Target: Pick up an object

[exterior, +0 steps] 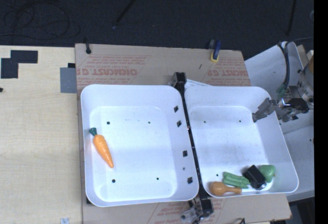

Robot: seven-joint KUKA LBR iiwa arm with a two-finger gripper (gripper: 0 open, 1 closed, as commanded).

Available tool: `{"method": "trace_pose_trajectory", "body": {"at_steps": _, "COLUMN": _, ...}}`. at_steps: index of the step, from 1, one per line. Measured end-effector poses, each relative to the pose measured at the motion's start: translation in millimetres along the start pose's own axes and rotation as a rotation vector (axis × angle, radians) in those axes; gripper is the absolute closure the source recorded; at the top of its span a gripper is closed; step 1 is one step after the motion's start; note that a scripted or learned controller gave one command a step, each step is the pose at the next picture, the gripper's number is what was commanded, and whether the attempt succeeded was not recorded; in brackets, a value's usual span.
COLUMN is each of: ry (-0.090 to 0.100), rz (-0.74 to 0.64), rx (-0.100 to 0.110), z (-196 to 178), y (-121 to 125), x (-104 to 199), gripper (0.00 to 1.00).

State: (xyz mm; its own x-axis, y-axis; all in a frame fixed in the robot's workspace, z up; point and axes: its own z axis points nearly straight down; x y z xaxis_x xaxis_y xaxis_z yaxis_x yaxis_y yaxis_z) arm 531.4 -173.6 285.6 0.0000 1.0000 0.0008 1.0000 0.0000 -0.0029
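Against the left bin's [84, 141] near wall lies a light, rigid toy carrot [103, 150]; grip mid-body. Pincer [262, 110] state: cannot tell.

Only print I can see from here — reddish lettering on the cardboard sheet [154, 66] under my bins, stamped twice along its far strip and both times upside down. Left stamp looks like "CHEMCAST GP", not sure of every letter. Right stamp is cut short to "GP" or so. More reddish print on the near edge by the bin clips — too small to read.
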Motion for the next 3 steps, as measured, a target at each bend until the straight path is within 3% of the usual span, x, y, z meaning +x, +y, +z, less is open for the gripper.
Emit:
{"method": "trace_pose_trajectory", "body": {"at_steps": 1, "ry": 0.006, "rz": -0.005, "rx": 0.014, "z": 188.1, "y": 27.4, "x": 75.2, "gripper": 0.0}}
{"method": "trace_pose_trajectory", "body": {"at_steps": 2, "ry": 0.0, "rz": 0.004, "rx": 0.004, "z": 169.1, "y": 29.8, "x": 69.5, "gripper": 1.0}}
{"method": "trace_pose_trajectory", "body": {"at_steps": 3, "ry": -0.004, "rz": -0.001, "rx": -0.017, "z": 24.7, "y": 45.6, "x": 61.2, "gripper": 1.0}}
